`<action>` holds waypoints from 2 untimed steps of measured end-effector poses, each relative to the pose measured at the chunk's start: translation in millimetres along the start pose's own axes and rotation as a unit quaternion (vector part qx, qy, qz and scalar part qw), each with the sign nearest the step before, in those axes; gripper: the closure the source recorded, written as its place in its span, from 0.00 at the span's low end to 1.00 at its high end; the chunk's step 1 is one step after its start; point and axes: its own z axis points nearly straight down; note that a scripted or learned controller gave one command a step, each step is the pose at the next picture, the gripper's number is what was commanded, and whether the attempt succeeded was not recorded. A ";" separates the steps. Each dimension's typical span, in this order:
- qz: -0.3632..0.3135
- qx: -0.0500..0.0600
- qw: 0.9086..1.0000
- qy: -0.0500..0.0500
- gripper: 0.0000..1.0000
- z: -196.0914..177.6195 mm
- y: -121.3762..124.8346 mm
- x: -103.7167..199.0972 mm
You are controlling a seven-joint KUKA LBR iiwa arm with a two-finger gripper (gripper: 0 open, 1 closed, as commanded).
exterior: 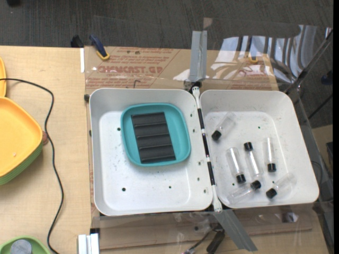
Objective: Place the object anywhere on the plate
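From my console, the task looks barely begun. The teal plate [183, 137] sits in the left bin [103, 163], toward its far edge and nearer the wall it shares with the right bin [290, 121]. A dark ribbed slab [152, 136] covers the plate's middle. I think that is an insert belonging to the plate rather than the thing to be placed, though at this resolution I can't be sure.

The likely objects are the clear vials with black caps, and all of them lie loose in the right bin. One vial [224, 126] is near the shared wall. The other vials [253, 163] are clustered toward the near right corner, some touching or overlapping. None of them is on the plate or in the left bin.

I cannot tell whether the claw is released or clenched, and no vial is lifted off the bin floor. So the pick, the carry across the shared wall and the set-down on the plate are all left to do.

On the counter [26, 216], stacked yellow dishes [16, 136] sit at the left edge, well clear of the work.
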 end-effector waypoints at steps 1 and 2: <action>0.065 0.000 0.998 0.000 0.00 -0.3 1.6 -1.2; 0.133 0.000 0.991 0.001 0.00 -0.8 1.9 -1.2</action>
